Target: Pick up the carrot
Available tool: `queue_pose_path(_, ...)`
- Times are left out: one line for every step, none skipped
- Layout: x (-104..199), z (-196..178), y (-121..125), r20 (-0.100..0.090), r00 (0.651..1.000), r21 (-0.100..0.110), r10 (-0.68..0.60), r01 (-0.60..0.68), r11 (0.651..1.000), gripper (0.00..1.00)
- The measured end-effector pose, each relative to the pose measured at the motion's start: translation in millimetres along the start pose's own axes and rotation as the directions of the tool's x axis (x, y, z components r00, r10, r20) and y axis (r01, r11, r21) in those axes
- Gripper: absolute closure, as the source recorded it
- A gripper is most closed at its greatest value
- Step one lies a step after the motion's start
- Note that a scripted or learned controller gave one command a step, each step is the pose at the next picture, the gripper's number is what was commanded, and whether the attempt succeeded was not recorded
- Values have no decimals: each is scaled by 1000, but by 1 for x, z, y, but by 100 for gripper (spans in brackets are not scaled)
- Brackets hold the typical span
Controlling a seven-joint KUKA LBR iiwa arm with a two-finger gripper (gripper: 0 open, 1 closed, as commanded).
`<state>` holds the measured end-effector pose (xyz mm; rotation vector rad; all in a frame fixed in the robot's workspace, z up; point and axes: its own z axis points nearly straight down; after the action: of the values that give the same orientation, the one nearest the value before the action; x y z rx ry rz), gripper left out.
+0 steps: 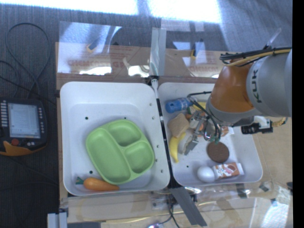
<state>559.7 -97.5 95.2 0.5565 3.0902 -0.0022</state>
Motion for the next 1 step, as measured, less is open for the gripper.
queue_pose_path(36, 3, -43, 18, 996, -5, -86, 86, 996, 0)
